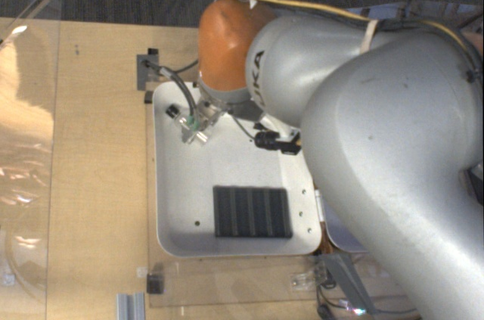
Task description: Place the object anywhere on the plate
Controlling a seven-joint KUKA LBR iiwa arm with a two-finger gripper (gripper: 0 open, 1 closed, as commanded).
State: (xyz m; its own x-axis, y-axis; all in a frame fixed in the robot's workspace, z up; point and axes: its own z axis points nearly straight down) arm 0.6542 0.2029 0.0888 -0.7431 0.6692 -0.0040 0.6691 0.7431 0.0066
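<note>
The grey arm's hand (195, 125) hovers low over the upper left of the shallow white bin (175, 220), its grip impossible to tell, while a dark ribbed rectangular plate (252, 211) lies lower in that bin with nothing on it, so placing seems undone.

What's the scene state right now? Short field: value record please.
arm: grey arm reaching in from the right, over the bins
pincer: low over the upper left part of the left bin
dark ribbed slab: lying flat in the near part of the left bin
right bin: mostly hidden under the arm
</note>
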